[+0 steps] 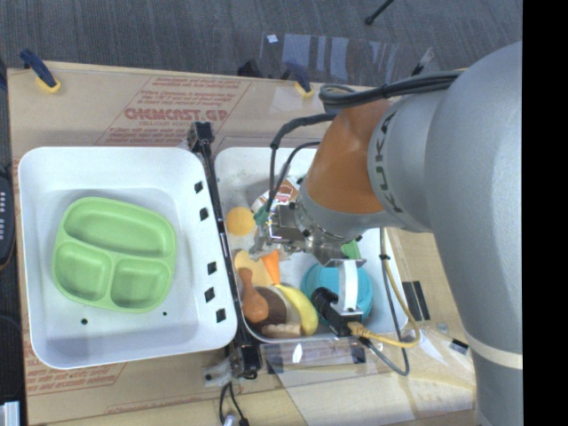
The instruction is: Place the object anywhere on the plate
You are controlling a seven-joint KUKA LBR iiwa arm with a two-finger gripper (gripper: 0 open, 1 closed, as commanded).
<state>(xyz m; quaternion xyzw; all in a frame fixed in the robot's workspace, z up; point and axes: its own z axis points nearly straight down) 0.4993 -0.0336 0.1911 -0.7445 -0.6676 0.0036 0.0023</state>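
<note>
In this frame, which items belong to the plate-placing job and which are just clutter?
Job:
- green three-compartment plastic plate in the left white bin
- gripper, down among the right bin's toys

Lying about:
- yellow banana
- orange ball
- blue cup
- blue clamp

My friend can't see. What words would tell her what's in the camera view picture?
A grey and orange robot arm reaches into the right white bin, its gripper low over a pile of toy food, including a banana and an orange ball. A green divided plate lies in the left white bin.
</note>
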